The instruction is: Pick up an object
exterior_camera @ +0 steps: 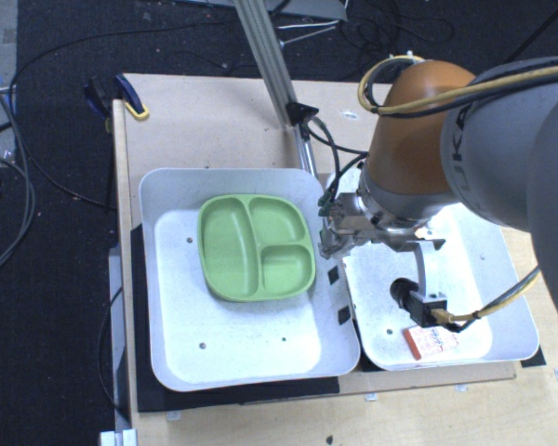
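Beside the plate (258,247), just off its right edge, I am hanging my gripper (339,230) over the seam where the left bin (242,342) meets the right bin (502,277). Whether the gripper is released or clenched, I am not managing to tell: my own wrist and the orange band of the arm (418,128) are covering it from above.

Judging by how things are lying, I am reckoning the task is at its start. Nothing is showing in my grasp, and no object is hanging clear of a bin floor. The whole of the pick-up is left: closing on something, then raising it.

Two things are offering themselves. The plate is lying flat on the left bin's floor. It is pale green, with rounded corners and three compartments, one long one on its left and two smaller ones on its right. It is looking like smooth, shallow plastic, and the raised rim nearest me is seeming the only part narrow enough to pinch. Well to the right of the plate and nearer the camera, a small box (432,342) is lying flat in the right bin, red and white. Its print is too small to read.

I am judging the plate's near rim to be the likelier target, since I am hovering right beside it.
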### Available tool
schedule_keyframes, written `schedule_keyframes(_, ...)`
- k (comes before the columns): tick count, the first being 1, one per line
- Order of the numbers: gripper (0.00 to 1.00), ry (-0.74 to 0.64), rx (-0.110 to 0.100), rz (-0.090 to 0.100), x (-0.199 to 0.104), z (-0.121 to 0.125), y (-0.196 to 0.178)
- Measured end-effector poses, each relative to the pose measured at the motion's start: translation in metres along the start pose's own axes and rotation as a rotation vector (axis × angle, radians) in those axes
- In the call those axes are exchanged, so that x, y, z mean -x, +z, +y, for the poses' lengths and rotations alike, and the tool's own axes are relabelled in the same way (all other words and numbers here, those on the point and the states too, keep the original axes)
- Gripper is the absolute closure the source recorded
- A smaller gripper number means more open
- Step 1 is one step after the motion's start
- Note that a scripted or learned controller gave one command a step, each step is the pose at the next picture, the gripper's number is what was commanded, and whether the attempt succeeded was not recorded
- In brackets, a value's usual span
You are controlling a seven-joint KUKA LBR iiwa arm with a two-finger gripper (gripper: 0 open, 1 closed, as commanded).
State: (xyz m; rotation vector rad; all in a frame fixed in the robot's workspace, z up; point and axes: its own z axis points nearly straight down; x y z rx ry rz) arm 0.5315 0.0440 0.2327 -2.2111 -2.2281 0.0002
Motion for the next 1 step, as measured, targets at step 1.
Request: schedule_keyframes(1,1.00,0.000,0.004,0.000,-0.0458,0.0120,-0.0070)
